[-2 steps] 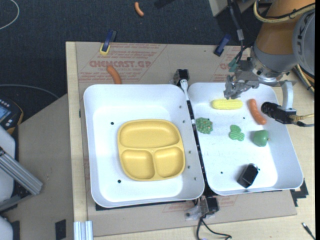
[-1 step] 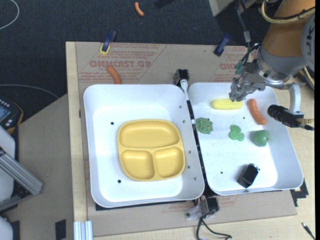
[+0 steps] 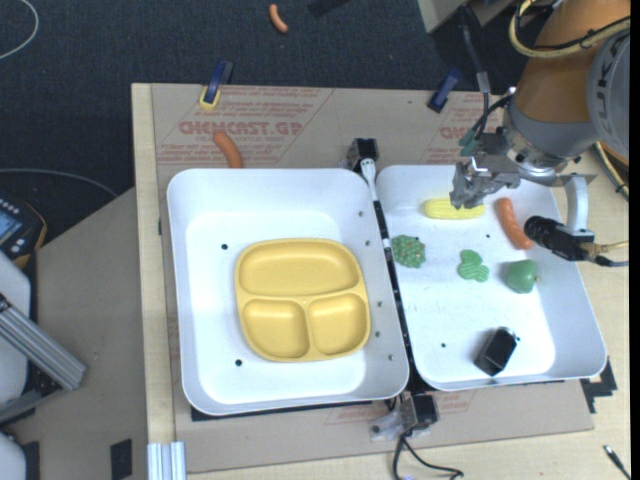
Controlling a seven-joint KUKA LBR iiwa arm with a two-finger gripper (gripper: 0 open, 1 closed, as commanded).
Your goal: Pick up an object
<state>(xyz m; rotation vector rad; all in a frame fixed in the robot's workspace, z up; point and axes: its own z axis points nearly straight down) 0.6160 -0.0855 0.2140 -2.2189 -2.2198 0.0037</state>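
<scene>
Black block (image 3: 496,350), near edge of the right bin (image 3: 560,363): loose, untouched. Jaws of the gripper (image 3: 468,196): lowered onto the yellow banana-shaped toy (image 3: 448,209) at the bin's far side; whether they are wide, narrow or closed on it cannot be told. Orange sausage toy (image 3: 514,222), just right: spare candidate. Green pieces (image 3: 408,251) (image 3: 473,266) (image 3: 520,276), mid-bin: scattered for picking. Yellow divided plate (image 3: 300,298), left bin (image 3: 195,268): likely drop area. Table (image 3: 160,128): carries both bins.
</scene>
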